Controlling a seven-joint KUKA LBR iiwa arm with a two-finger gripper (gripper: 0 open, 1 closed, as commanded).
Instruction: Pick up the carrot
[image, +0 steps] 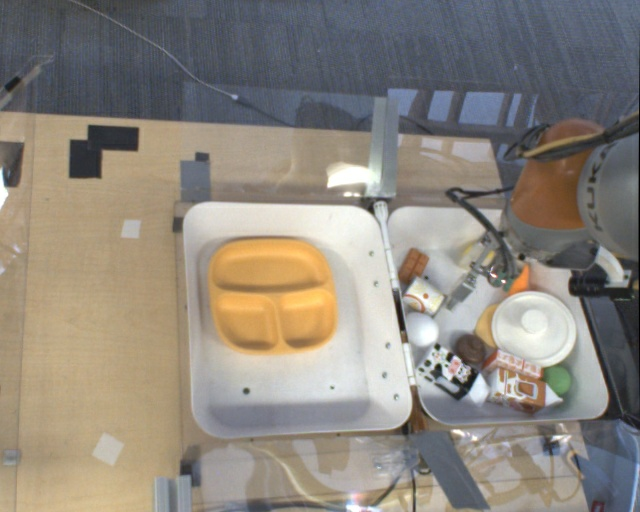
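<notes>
Right bin (598, 400) crowded: white lidded bowl (535, 327), brown block (413, 265), white egg (423, 330), cow-print item (446, 368), red-and-white carton (518, 385), green ball (558, 380). Carrot (517, 276), an orange sliver, lies just above the bowl, beside the gripper (480, 272). Arm reaches from the right, wrist low over the bin; fingers' state cannot be told. Left bin (200, 330) holds a yellow divided tray (270, 294).

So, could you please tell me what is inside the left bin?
The left bin holds a yellow divided plate, its three compartments bare. Whatever lies beneath the plate is covered.
</notes>
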